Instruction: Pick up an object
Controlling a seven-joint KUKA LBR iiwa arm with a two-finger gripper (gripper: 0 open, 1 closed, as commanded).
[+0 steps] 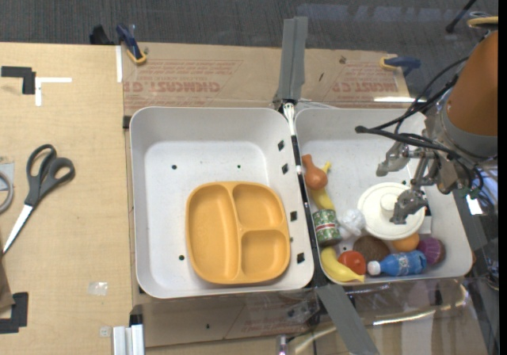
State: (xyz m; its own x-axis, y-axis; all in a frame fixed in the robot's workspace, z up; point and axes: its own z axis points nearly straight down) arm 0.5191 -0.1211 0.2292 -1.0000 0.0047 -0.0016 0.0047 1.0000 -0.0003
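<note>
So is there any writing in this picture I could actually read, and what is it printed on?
Red print on the flat brown cardboard sheet behind the bins: upside down and blurred, not readable.
Label on the small green-and-white can: too small to read.
Label on the blue plastic bottle: too small to read.

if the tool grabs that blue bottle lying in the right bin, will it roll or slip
The blue bottle lies on its side and looks round, so a nudge may roll it. Its smooth plastic could slip. The banana and other toys crowd it, likely limiting its travel.
</note>
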